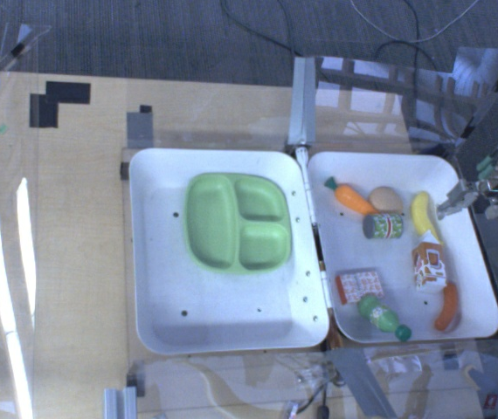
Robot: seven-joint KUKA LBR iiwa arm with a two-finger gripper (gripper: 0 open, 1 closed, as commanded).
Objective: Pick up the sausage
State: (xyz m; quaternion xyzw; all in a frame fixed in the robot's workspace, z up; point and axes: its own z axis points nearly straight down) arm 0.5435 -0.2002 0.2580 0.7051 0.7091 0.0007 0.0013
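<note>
My gripper [453,201] waits at the right bin's [472,234] far right rim; I cannot tell how it is set.

The sausage [446,306] lies near the bin's front right corner, just below the carton [429,266]. Coming down there, I could strike the bin wall or nudge the carton, and the rounded sausage may roll free.

Orange-red sausage [446,307], near right bin's [485,260] front corner. Yellow banana [421,213], orange carrot [351,198], green bottle [383,316]. Pale green divided tray [237,223] in white left bin [157,260].
</note>
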